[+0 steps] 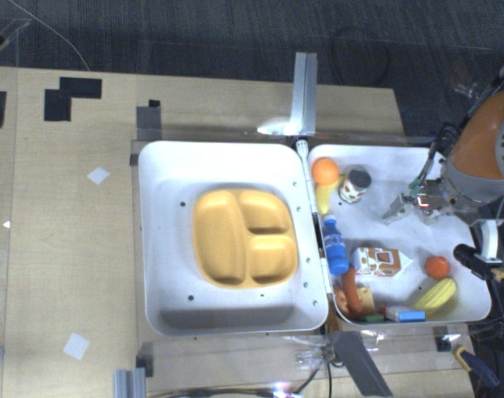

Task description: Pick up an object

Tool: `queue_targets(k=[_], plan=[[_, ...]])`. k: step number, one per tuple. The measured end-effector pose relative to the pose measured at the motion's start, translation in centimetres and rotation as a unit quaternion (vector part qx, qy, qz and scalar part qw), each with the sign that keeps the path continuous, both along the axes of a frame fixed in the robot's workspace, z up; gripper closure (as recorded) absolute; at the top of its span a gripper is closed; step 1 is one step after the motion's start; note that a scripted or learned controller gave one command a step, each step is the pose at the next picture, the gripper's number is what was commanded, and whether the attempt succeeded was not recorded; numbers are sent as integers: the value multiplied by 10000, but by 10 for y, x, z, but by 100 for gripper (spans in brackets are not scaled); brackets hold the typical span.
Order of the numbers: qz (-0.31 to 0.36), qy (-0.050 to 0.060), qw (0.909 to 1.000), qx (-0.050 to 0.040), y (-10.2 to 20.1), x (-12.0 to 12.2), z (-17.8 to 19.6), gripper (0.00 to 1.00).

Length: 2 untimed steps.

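Grey and orange arm comes in from the worktop's right edge, bent down over the right bin. You've got the gripper hanging low near that bin's right wall, about midway along it. Honestly can't tell if the jaws are apart or together, it's just a blur of metal.

Stuff sits in that same bin. Closest to the jaws: a white carton toward the near edge, and a small red ball by the right wall. A banana lies in the near right corner. An orange ball sits in the far left corner, a blue bottle along the left wall. The left bin holds a yellow tray.
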<state>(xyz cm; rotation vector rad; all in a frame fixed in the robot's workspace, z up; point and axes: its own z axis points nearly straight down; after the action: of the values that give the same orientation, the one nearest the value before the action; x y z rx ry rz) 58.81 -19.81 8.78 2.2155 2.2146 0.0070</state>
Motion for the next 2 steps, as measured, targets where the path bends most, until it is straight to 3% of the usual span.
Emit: queue_targets(k=[1, 2], plan=[[-379, -11, 9993, 4, 3, -54, 81, 0], [-193, 12, 9998, 10, 7, -90, 14, 0]])
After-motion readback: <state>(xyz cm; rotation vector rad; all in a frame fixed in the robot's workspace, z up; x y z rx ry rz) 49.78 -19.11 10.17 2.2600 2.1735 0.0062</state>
